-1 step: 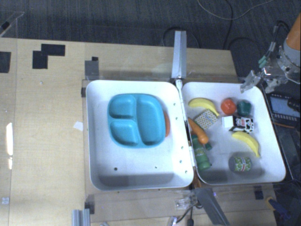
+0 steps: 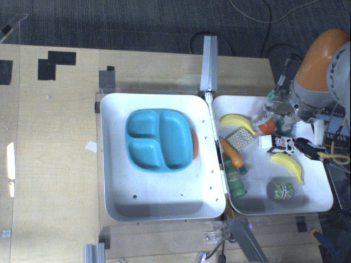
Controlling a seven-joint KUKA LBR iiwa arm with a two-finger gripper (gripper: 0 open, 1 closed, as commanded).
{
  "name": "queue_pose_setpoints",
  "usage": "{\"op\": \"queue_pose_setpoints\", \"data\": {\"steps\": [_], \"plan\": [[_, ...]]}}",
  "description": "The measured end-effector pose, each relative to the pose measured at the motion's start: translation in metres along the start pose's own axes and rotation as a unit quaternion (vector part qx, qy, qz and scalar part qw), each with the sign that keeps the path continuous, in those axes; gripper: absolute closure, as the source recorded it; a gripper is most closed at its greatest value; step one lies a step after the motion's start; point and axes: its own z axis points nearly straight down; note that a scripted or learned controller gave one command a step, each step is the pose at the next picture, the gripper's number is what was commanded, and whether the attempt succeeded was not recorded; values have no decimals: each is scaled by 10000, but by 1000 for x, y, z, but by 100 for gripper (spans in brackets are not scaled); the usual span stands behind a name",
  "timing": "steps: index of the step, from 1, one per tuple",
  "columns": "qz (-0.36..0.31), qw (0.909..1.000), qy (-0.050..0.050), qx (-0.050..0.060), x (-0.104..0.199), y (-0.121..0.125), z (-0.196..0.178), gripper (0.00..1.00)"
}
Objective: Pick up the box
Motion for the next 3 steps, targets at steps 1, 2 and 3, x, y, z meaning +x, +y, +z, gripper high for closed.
{"op": "queue_pose_setpoints", "data": {"steps": [1, 2, 3], "plan": [[-148, 9999, -1, -3, 40, -35, -3, 0], [-265, 9996, 1, -4, 52, -40, 11, 0], [681, 9977, -1, -6, 67, -46, -41, 0]]}}
